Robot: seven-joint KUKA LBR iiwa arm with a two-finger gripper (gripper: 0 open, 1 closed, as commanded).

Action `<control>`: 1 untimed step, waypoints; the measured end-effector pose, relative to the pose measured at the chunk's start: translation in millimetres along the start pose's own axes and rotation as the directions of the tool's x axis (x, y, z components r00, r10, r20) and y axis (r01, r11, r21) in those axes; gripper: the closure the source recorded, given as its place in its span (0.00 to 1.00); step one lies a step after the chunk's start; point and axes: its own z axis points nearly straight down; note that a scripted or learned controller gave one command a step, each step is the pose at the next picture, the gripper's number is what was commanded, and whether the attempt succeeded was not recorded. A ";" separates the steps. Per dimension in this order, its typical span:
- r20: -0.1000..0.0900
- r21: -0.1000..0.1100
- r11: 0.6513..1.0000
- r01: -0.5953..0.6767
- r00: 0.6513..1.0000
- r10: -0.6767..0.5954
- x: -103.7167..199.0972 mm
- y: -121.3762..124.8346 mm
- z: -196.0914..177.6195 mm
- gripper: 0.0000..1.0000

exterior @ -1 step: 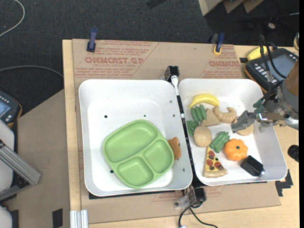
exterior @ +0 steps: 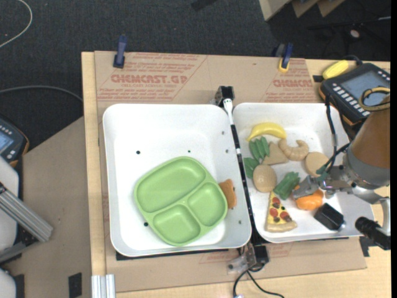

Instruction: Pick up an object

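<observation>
The gripper [exterior: 315, 184], its fingers' state impossible to tell, hovers at the orange toy carrot [exterior: 309, 200], likely light, rigid, slippery plastic, best pinched across its middle.

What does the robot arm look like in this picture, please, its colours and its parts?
The arm has a broad orange-brown band above a grey wrist section. Below the wrist sits a small metal tool, grey and silver. A thin black cable runs down beside the arm.

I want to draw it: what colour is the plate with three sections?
Light green. The plate shows in the camera view, lying in the left bin.
</observation>
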 end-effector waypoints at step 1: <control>0.003 -0.016 1.000 0.003 1.000 -0.003 2.1 3.5 -18.4 1.00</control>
